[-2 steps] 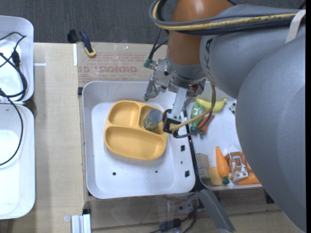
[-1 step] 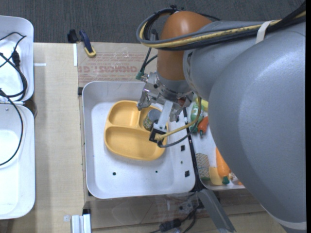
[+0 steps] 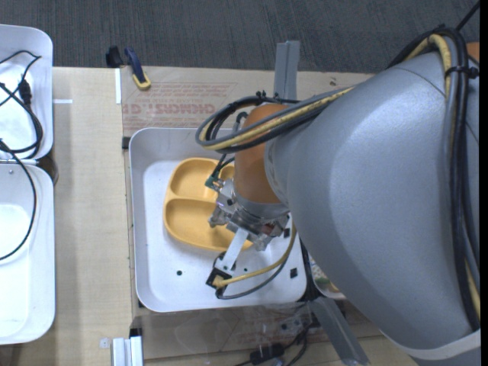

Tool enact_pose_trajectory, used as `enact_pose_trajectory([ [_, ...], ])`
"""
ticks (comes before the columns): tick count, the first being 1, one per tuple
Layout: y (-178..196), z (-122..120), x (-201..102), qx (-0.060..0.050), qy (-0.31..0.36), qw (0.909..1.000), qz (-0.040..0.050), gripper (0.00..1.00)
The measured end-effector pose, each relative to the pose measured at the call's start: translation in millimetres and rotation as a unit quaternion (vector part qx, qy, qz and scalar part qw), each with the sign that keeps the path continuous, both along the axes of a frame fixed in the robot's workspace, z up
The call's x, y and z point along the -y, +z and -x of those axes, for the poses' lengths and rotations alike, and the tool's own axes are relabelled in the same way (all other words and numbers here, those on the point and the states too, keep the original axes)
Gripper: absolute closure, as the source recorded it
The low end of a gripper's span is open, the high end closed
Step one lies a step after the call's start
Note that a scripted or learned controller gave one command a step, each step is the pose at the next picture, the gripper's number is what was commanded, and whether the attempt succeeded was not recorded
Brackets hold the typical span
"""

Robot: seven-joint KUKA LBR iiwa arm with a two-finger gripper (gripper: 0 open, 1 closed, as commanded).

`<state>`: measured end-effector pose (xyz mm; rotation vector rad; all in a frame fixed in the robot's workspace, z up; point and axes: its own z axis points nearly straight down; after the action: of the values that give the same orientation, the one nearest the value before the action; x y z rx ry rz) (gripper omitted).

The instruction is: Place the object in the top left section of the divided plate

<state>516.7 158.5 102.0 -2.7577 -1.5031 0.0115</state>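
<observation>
Grey arm (image 3: pixel 381 197) casing is seen across the right half of the view, reaching over the white bin (image 3: pixel 152 280) on the table (image 3: pixel 91 204). Inside that bin a yellow divided plate (image 3: pixel 187 204) is laid, partly covered by the wrist. The gripper (image 3: pixel 245 223) is held over the plate's right side; the state of its fingers cannot be told, and no grasped object can be made out.

A yellow divided plate (image 3: pixel 187 204) lies in a white bin (image 3: pixel 156 280) in the middle of the counter (image 3: pixel 88 204). The grey arm (image 3: pixel 381 204) reaches over the plate's right side, covering it, with cables (image 3: pixel 252 269) looping below. A second white bin (image 3: pixel 23 204) sits at the counter's left edge.
</observation>
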Motion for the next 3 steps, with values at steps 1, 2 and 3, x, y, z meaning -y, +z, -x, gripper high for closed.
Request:
enact_pose_trajectory([
  [1,5,3,8,-0.009,-0.005,0.9999,0.0051,1.00],
  [2,-4,29,11,0.015,-0.026,0.9995,-0.0048,1.00],
  [3,179,6,52,0.002,-0.038,0.9993,0.0003,1.00],
])
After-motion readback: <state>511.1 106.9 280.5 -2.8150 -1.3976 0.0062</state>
